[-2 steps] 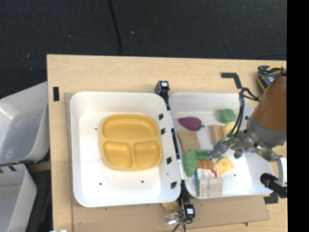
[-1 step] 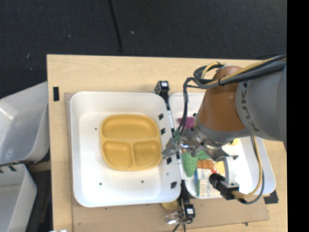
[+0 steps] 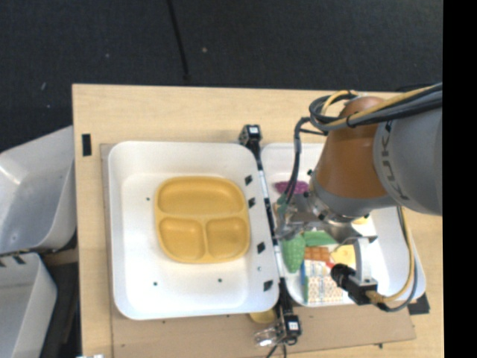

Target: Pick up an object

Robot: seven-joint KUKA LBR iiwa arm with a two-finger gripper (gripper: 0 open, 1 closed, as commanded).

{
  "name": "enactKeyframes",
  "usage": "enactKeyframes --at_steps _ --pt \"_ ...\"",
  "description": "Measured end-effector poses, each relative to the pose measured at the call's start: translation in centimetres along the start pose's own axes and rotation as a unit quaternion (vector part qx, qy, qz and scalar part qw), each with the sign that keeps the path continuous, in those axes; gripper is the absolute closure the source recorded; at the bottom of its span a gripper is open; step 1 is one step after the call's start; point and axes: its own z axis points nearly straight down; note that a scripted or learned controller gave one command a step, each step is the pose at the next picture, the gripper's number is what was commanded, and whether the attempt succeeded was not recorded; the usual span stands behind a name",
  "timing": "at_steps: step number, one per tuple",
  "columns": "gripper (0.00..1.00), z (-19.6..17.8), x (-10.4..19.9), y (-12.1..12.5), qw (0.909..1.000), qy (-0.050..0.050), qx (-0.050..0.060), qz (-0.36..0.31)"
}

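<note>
From my seat the far left edge shows a white plastic container (image 3: 30,192) standing off the bench, with a second pale one (image 3: 26,304) below it, both on a dark carpeted floor (image 3: 186,28) that runs across the whole top of the view. A thin dark cable (image 3: 177,36) trails over that carpet towards the bench.

The bench (image 3: 89,110) is light wood, bare along its top strip and left margin, with a small black mark near its left corner. On it sits the left bin (image 3: 127,289), shallow and white, holding a yellow three-compartment tray (image 3: 202,218) lying flat near its middle. A row of small black clips runs down the seam between the two bins, with a black fitting (image 3: 250,133) at the top end and another (image 3: 287,324) at the bottom.

The right bin (image 3: 277,155) holds the clutter I am after: a purple item (image 3: 294,188) near the top, a green object (image 3: 294,252) against the left wall, a yellow piece (image 3: 343,256) and a printed card-like box (image 3: 322,282) lower down. The arm (image 3: 373,162) hangs over this bin, its orange band covering much of it. The gripper (image 3: 298,222) sits low among the objects, just above the green one; I cannot tell how it is set or whether it has anything.
</note>
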Motion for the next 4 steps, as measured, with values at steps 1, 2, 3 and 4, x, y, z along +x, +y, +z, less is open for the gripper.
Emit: enactKeyframes --at_steps 1,2,3,4 --pt "1.0 -11.4 4.2 0.0 1.0 0.001 -0.004 -0.005" --pt "1.0 -28.2 6.0 0.0 1.0 0.001 -0.008 -0.004" --pt "1.0 -15.3 -0.3 -0.2 1.0 -0.002 0.007 0.002" --pt "1.0 1.3 -6.4 2.9 1.0 -0.001 0.007 0.001"
